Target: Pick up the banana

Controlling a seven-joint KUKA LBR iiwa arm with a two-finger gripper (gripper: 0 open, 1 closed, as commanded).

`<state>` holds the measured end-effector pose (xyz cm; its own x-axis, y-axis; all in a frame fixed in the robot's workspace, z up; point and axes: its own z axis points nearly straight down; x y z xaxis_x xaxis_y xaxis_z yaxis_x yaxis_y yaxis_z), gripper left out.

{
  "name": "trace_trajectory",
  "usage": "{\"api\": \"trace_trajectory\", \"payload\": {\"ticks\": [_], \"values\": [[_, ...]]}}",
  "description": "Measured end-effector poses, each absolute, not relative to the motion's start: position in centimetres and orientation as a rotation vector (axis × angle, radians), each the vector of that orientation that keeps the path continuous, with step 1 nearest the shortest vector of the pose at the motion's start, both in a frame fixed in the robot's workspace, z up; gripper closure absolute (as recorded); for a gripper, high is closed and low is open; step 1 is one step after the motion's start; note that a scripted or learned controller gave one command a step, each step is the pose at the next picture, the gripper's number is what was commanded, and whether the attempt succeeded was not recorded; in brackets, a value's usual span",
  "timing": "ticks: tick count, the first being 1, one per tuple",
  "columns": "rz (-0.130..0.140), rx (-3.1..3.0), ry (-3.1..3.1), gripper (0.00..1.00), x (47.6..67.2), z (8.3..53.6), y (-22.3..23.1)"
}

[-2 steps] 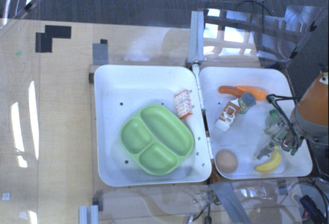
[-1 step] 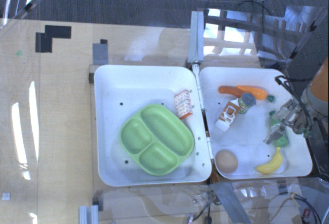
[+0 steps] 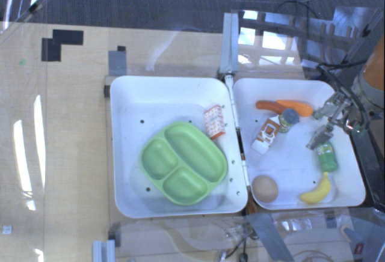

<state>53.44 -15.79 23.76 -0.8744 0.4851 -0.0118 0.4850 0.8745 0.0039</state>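
The yellow banana [image 3: 317, 190] lies in the right bin's [image 3: 301, 89] front right corner, curved along the front wall. My gripper [image 3: 318, 128] hangs over the right side of that bin, behind the banana and apart from it. Its two grey fingers [image 3: 325, 112] are spread open with nothing between them. A small green bottle [image 3: 326, 158] lies between the gripper and the banana.
The right bin also holds an orange carrot [image 3: 286, 106] at the back, a white bottle with a blue cap [image 3: 271, 132] in the middle and a brown egg-shaped ball [image 3: 264, 188] at the front left. The left bin [image 3: 129, 128] holds a green divided plate [image 3: 183, 162] and a small red-and-white packet [image 3: 213, 122].
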Motion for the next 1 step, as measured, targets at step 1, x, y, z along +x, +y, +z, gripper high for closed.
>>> {"api": "trace_trajectory", "payload": {"ticks": [1], "values": [[0.0, 0.613, 3.077, 0.0, 48.84, 13.07, -20.56]]}}
